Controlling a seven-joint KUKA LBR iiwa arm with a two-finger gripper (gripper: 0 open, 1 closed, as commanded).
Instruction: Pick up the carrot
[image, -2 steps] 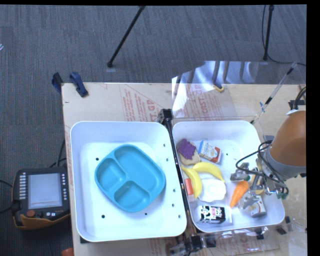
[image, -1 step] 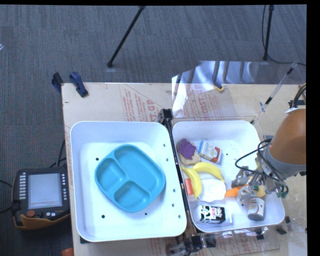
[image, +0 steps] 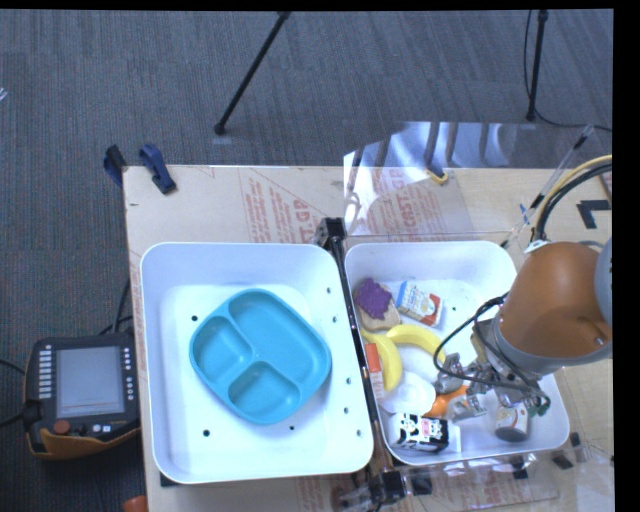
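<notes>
The carrot (image: 446, 402) shows as a small orange piece low in the right bin (image: 470, 255), partly covered by the gripper. My gripper (image: 472, 392) hangs right over it, beneath the orange wrist band (image: 555, 295), in the lower right part of that bin. The gripper's metal parts and cables hide most of the carrot, and I cannot tell whether it is being touched or held.
The right bin also holds two bananas (image: 400, 348), a purple item on a biscuit (image: 374, 302), a small carton (image: 419, 301), a black-and-white pack (image: 421, 430) and a grey object (image: 510, 430). The left bin (image: 160, 300) bears a blue divided plate (image: 260, 355).
</notes>
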